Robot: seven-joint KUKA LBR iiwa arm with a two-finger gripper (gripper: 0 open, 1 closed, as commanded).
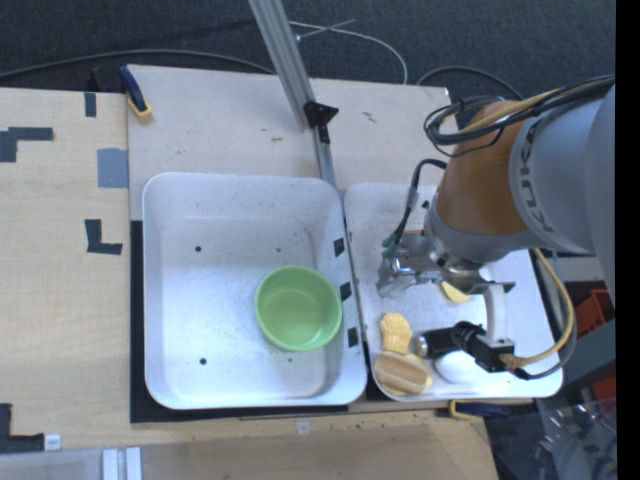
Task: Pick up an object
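Note:
My gripper (396, 270) hangs over the left part of the right bin (372, 208), its metal tip pointing toward the bin's left wall. Just below it in the view lies a small yellow ridged item (396, 333). A tan, bun-like item (402, 374) rests in the front left corner of that bin, with a white rounded object (455, 367) to its right. A yellow piece (456, 292) peeks out from under the wrist, mostly hidden. I see nothing held at the gripper's tip.
The left bin (170, 268) holds a green bowl (297, 308) near its front right. A slanted metal pole (285, 43) ends at the rim between the bins. The arm's bulk covers the right bin's back and right side.

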